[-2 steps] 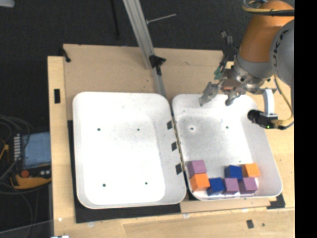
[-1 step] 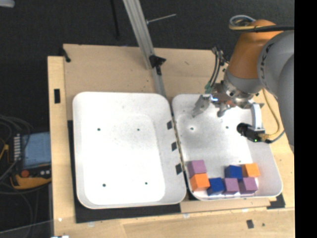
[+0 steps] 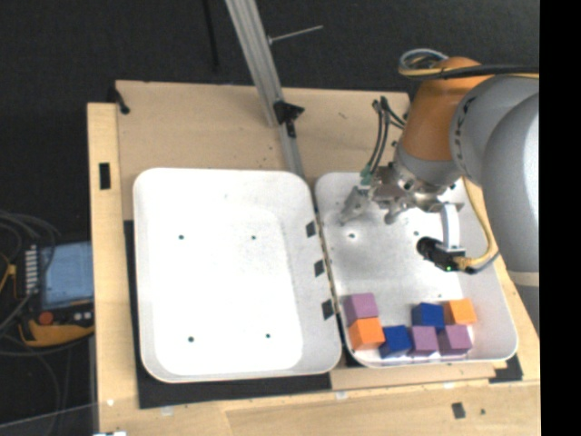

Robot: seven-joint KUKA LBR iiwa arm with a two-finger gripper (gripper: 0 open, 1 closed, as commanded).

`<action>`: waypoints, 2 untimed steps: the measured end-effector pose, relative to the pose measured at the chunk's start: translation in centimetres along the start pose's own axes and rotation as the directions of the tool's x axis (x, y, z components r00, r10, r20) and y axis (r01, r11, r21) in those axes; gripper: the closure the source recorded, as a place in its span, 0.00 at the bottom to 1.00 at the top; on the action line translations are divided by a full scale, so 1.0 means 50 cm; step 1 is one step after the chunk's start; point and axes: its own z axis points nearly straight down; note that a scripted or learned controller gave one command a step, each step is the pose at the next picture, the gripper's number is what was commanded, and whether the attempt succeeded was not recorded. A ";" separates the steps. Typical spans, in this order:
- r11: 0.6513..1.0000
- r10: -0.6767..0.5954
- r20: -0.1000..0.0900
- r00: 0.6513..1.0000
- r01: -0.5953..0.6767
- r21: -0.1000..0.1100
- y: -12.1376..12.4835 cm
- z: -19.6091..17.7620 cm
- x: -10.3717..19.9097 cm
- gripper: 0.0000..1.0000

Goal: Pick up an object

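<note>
The gripper [image 3: 368, 205] hangs over the far end of the right bin [image 3: 381, 252], with nothing between its fingers; whether they are spread or closed cannot be told. The blocks lie clustered at that bin's near end, well apart from the gripper: a purple block [image 3: 361, 306] and an orange block [image 3: 367, 332] nearest the bin's left wall. Judged step: approach, no pick begun. The next move calls for travel toward the cluster and descent over one block.

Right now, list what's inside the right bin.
The right bin holds seven blocks along its near edge: three purple, two orange and two blue. The arm covers its far corner.
</note>
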 end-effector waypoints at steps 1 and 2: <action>1.000 0.002 -0.001 1.000 -0.002 -0.009 0.004 -0.029 -0.001 1.00; 1.000 -0.001 -0.001 1.000 0.001 -0.010 -0.005 -0.122 0.005 1.00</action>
